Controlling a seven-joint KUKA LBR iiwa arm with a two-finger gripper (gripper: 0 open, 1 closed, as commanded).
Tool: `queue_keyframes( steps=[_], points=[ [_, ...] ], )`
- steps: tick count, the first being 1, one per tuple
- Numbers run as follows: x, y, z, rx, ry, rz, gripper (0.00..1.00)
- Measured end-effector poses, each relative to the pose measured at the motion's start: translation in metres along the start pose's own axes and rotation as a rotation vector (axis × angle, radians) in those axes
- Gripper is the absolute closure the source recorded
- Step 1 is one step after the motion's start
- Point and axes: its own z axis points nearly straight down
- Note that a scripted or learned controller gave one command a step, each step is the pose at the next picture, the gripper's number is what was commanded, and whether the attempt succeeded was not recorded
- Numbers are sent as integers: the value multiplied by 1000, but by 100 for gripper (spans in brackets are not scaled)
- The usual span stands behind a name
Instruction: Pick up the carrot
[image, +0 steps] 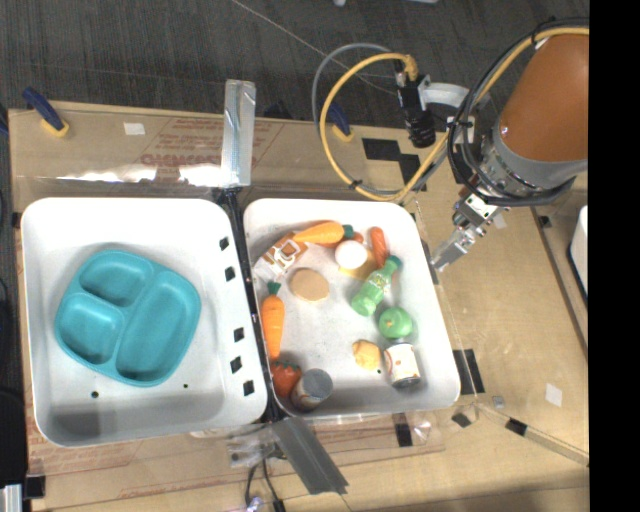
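A: Where is the carrot (272, 322) to be found?

B: It is seen in the right bin (432, 300), lying against the bin's left wall, roughly midway between far and near, with its green top pointed toward the far side. Just near of it a red-orange vegetable (286, 378) and a grey-lidded can (316, 386) are placed in the near left corner.

A: Is a second carrot-like item noted?

B: Yes. A longer orange piece (320, 233) is laid along the far wall, beside a small printed carton (281, 254). A tan round disc (310, 286) is set between the carton and the middle of the bin.

A: What else is held by that bin?

B: A white round item (351, 256), a red pepper-like piece (377, 241), a green bottle (371, 290), a green apple (395, 322), a yellow lump (367, 353) and a small labelled can (403, 366) are gathered toward the right side.

A: And the left bin (40, 380)?

B: A teal divided tray (127, 315) is rested in it.

A: Where is the gripper (452, 245) located?

B: It is held above the worktop (510, 330) just outside the right bin's far right corner, well apart from the carrot. The jaws are shown small and at an angle, so whether they are spread or pressed together cannot be told. Nothing is seen between them.
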Motion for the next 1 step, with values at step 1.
queue_keyframes(
  steps=[1],
  points=[
    [46, -45, 42, 3, 0, -49, 100]
  ],
)
